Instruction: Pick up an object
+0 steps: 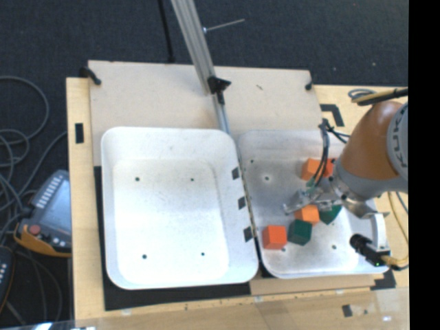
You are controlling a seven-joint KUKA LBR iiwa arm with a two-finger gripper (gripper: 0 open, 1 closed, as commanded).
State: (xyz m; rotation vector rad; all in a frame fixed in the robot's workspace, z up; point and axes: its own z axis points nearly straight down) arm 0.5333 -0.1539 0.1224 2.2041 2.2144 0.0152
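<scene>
While the grey arm (375,150) with its orange band reached in from the right, you saw the bench (79,184) carrying two shallow white bins side by side. The left bin (172,205), the larger shape in the picture, sat across the middle of the view. The right bin (275,163) lay just beside it, and all the blocks were gathered in that bin's lower half. A slanted metal rail (196,40) ran down from the top of the view toward the seam between the bins.

The gripper (313,201) hung low over the right bin among the cluster of blocks. Whether its jaws stood apart or together, you could not tell: the wrist and the blocks crowded that spot, and nothing could be seen clearly held.

An orange block near the wrist (316,168) lay at the upper edge of the cluster, partly behind the arm's cabling. A second orange block (308,214) sat just below the gripper, touching or nearly touching a dark green block (300,233). Another green piece (331,214) showed just right of it, partly hidden. A third orange block (275,236) lay apart to the left, near the bin's wall.
</scene>
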